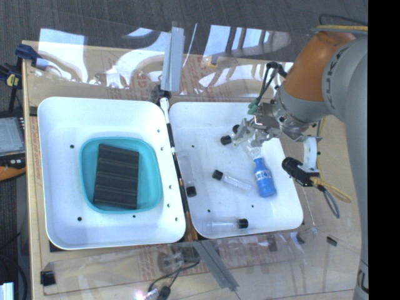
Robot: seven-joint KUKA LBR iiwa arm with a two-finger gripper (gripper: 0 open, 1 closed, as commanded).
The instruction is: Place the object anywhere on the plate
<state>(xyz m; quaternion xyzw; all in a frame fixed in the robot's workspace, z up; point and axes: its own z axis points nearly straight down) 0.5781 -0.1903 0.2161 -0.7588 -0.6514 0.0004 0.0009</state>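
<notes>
L bin (56, 114) + R bin (187, 117): white, shallow, side by side on bench (125, 269), rims meeting at the seam. R bin has 3 clear tubes w/ black caps:
- tube 1 (185, 170) along view-L wall, cap at near end
- tube 2 (230, 180) mid-floor, diagonal, cap at upper-L end
- tube 3 (225, 225) flat by front wall, cap at R end

Small black pc (225, 140) further back, apart from tubes; can't ID. Grey metal bar (174, 55) behind seam. Blue clamp (28, 54) at back-L bench corner. Dark device (7, 136) off L edge.
</notes>
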